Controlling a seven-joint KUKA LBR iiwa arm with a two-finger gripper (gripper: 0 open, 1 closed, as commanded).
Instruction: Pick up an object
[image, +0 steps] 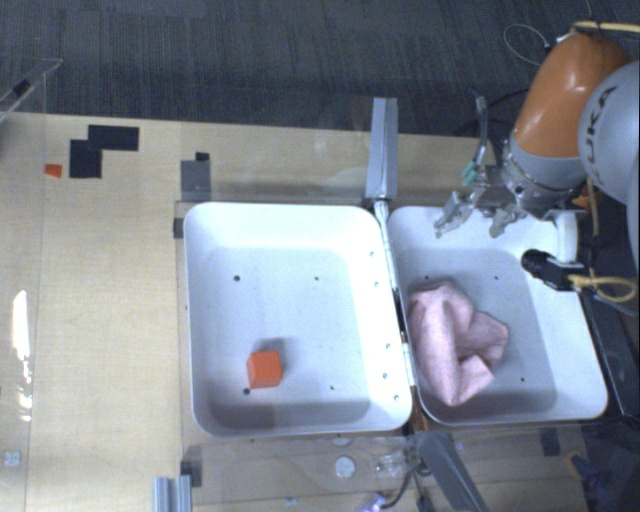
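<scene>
A crumpled pink cloth (455, 342) lies in the right bin (560, 395), against its left wall. An orange block (265, 369) rests in the left bin (215, 300), near the front left. My gripper (470, 218) hangs over the back edge of the right bin, above and behind the cloth. Its fingers (447, 217) are spread apart with nothing between them.
A grey metal post (381, 150) stands at the back between the two bins. A black cable fitting (545, 268) juts over the right bin's right side. Black and orange marks (95, 150) lie on the bench at the back left.
</scene>
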